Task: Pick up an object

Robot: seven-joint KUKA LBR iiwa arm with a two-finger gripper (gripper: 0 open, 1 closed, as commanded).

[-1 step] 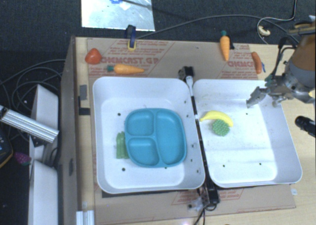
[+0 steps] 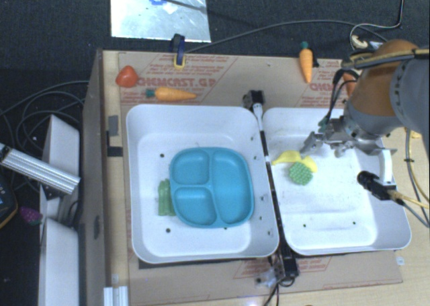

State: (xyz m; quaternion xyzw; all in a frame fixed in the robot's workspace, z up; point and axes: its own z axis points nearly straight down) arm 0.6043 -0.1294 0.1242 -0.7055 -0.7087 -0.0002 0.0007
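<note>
A: Toys (image 2: 297,167) sit in the right bin (image 2: 336,231), up by the divider: 1 yellow curved piece touching 1 green knobbly lump.

B: They look like light, stiff plastic. I'd guess the yellow is slick, the green grippier. Take the green across its middle.

A: Tool (image 2: 321,138) state?

B: It hangs just above and right of them, nothing between its tips. Whether spread or closed, I cannot tell.

A: Surface?

B: Smooth white bin floor, so things may skate. Plenty of room on the near side; the divider crowds the left. The left bin (image 2: 144,231) holds a blue tray (image 2: 210,187).
</note>
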